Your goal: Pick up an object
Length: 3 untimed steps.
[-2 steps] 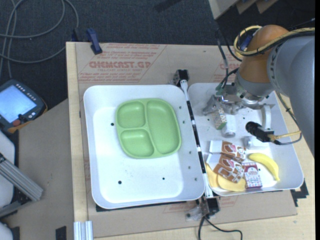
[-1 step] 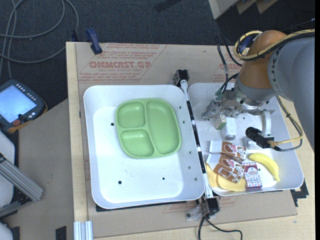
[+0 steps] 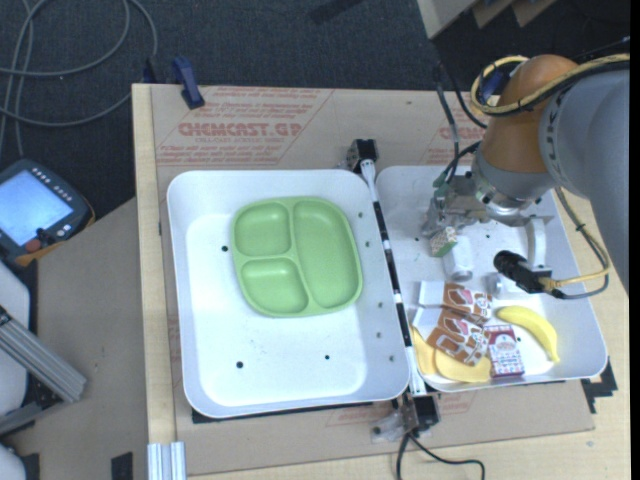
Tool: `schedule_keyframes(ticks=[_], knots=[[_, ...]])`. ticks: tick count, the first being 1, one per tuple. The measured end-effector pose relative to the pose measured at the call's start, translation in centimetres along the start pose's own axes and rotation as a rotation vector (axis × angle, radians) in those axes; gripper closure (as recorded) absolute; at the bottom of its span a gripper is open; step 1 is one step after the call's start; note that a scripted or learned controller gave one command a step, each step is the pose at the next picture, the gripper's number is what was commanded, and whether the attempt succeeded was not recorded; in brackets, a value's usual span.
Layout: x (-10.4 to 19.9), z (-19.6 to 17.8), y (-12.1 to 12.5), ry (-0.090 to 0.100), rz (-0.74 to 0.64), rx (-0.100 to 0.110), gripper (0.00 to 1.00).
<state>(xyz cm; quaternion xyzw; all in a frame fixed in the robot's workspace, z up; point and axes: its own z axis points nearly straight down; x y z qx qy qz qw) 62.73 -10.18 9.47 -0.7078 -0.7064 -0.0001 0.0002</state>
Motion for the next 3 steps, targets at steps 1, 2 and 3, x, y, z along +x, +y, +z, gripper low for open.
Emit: schedule_keyframes(ticks=[1,2,3], knots=[[1.6,-9.0,-3.4,0.000,-0.002,-0.002,1.00],[9.3,-15.3,-7.5,0.000,-0.004,-0.001,1.00],[15.0,-15.6,-2.3,0.000,-0.003,0.000,1.00]])
